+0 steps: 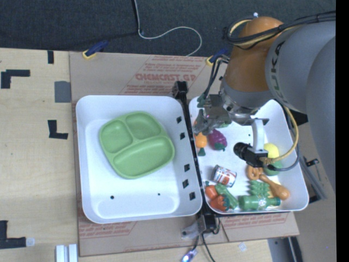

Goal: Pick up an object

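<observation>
a glossy green divided plate [137,144] lies in the left bin [87,146]. right of it, the gripper [210,121] hangs above a purple toy [218,139]; grip state unclear.

— Where does the gripper [210,121] sit?
— Over the right bin [289,121], near its left wall.
— And beside it?
— A small toy [218,139] just below it, possibly touching. The can [223,176] lies further below, and the divided plate [137,144] in the left bin [87,146], well to its left.
</observation>
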Robot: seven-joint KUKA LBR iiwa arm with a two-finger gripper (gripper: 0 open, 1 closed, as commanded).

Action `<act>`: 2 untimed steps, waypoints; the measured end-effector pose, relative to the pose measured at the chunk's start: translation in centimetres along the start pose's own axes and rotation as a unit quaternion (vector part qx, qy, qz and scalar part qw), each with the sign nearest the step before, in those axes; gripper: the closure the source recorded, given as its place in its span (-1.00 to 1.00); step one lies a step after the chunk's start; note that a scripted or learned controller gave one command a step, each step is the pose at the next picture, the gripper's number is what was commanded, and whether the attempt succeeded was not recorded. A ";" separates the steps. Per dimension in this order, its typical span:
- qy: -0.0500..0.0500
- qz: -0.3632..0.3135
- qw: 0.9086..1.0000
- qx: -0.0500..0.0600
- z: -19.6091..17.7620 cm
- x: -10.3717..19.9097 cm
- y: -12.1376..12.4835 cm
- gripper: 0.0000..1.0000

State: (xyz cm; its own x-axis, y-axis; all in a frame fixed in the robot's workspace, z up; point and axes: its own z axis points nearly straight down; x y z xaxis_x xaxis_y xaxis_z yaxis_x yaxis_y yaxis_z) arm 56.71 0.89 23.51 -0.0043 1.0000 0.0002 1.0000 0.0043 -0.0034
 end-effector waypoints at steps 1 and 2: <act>0.002 -0.003 1.000 -0.006 -10.9 6.1 -4.0 1.00; 0.001 0.000 1.000 -0.002 -14.6 7.5 -8.5 1.00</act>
State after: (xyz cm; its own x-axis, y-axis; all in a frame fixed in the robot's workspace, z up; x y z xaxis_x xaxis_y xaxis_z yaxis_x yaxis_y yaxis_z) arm 48.19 8.36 38.15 -0.0047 1.0000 0.0012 1.0000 0.0047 0.0004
